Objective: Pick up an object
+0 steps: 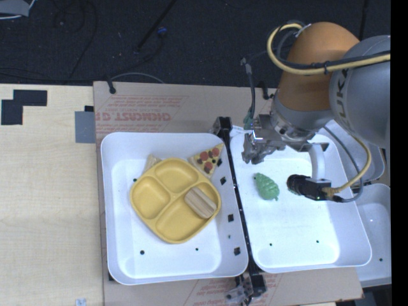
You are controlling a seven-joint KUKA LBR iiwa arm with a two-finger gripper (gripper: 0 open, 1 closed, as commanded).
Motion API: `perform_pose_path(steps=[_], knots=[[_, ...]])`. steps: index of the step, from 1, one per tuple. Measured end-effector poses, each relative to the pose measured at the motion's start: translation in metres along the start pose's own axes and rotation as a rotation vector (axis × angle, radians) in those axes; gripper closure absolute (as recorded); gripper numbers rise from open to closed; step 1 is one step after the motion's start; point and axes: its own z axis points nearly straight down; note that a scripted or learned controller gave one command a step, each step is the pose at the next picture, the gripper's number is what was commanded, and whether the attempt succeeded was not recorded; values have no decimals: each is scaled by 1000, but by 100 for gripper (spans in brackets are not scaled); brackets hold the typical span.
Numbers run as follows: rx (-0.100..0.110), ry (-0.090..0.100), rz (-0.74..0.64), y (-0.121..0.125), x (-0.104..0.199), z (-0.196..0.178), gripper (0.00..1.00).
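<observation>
A: Far off to the gripper's (256,150) side, in the left bin (118,234), what's lying there, and why like that?

B: A yellow divided tray (167,199) sits tilted on the bin floor, well apart from the gripper. A tan block (201,203) rests in its nearest compartment, held in by the ridges. Closer, between the tray and the divider (231,190), a pizza-slice toy (208,159) leans toward the bin wall, likely just where it came to rest

A: And on the gripper's own side?

B: The gripper hangs over the upper corner of the right bin (344,247), near the divider. Just below it, a little to the side and apart from it, lies a green bumpy object (266,187), flat on the bin floor with nothing touching it

A: Is that the thing to pick?

B: I'd judge so; it is the nearest loose item and easy to approach from above. Nothing sits between the fingers, so it isn't held yet

A: Fingers spread or pressed together?

B: I can't tell; the wrist and cabling crowd that spot. Beyond it, a black cylindrical fitting (306,186) on the arm sits just past the green object, so a descent has little room there
</observation>
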Motion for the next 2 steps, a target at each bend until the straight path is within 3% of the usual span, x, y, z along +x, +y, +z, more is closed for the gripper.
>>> perform_pose_path(steps=[2], knots=[[3, -1, 0, -4, 85, 37, 100]])
